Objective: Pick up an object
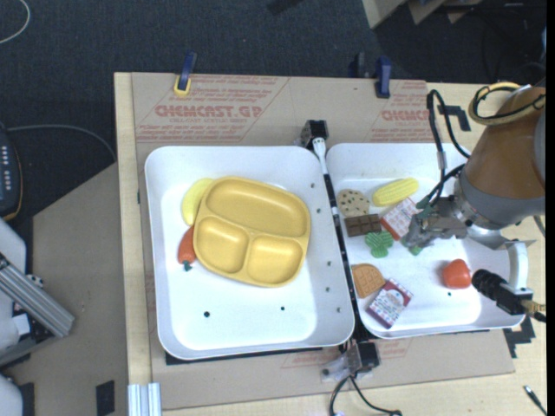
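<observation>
The metal end effector hangs low at the right of the frame, maybe reaching for the small green toy; its grip I cannot tell.

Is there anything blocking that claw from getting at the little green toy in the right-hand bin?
Nothing visible does. The claw hangs just right of the green toy, with bare bin floor between. A red-and-white packet and a brown block crowd it from behind.
</observation>
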Available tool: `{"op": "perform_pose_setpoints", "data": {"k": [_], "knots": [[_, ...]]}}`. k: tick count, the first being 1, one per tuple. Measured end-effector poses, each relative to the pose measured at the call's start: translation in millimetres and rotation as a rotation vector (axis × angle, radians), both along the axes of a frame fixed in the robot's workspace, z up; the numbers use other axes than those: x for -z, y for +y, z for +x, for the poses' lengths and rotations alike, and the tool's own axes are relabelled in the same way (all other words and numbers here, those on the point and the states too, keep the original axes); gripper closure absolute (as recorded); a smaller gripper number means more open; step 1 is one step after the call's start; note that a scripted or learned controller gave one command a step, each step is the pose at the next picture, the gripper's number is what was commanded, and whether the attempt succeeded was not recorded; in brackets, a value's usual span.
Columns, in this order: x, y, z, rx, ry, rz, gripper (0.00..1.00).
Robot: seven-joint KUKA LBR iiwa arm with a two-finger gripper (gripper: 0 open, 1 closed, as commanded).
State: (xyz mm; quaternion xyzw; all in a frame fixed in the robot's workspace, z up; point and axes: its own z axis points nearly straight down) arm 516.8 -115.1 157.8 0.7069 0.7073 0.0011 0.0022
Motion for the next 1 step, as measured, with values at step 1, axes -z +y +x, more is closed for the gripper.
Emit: {"op": "perform_pose_setpoints", "data": {"k": [1], "knots": [[-44.4, 4.2, 4.5, -0.001, -0.002, 0.000, 1.00]]}}
